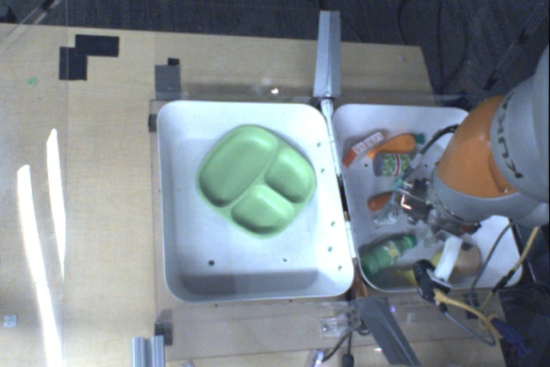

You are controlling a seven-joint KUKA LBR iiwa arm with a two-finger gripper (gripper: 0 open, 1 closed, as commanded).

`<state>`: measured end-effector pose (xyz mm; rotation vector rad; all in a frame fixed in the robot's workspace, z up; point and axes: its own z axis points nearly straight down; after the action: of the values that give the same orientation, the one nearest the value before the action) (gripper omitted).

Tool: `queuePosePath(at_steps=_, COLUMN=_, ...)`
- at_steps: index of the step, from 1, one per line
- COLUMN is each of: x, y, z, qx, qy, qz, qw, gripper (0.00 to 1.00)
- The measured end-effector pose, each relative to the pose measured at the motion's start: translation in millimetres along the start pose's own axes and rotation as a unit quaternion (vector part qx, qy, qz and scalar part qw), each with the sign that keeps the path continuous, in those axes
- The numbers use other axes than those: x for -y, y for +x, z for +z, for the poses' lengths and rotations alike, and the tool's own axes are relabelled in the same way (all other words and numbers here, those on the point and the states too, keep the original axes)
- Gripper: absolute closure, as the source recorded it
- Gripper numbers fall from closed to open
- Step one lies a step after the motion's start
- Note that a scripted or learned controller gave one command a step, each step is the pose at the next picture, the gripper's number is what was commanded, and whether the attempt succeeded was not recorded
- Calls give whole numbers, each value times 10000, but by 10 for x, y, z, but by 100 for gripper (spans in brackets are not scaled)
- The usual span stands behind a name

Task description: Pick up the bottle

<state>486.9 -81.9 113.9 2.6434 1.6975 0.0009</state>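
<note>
A green bottle [388, 253] with a yellowish label lies on its side near the front of the right bin [447, 113]. A smaller bottle [364, 147] with a white label and orange-red ends lies at the bin's far left. My gripper [410, 199] hangs low over the middle of the right bin, just above and behind the green bottle and beside a small orange item [381, 202]. The grey arm with its orange band [471, 161] covers the bin's right half. Nothing is seen held by the gripper.
An orange carrot-shaped item [400, 142] and a green and red can [392, 164] lie in the right bin's far part. The left bin [180, 211] holds a green divided plate [256, 178]. Cables [464, 296] trail over the right bin's front edge.
</note>
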Motion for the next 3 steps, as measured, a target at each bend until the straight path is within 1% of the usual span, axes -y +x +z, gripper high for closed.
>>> queuePosePath(at_steps=1, x=-52, y=-99, z=31, qx=-7, qy=-10, qz=190, qw=9998, gripper=0)
queuePosePath(at_steps=2, x=-63, y=-86, z=-75, qx=-14, qy=-22, qz=170, qw=9999, gripper=100)
queuePosePath(at_steps=3, x=-61, y=-85, z=-73, qx=-14, qy=-21, qz=172, qw=9998, gripper=0)
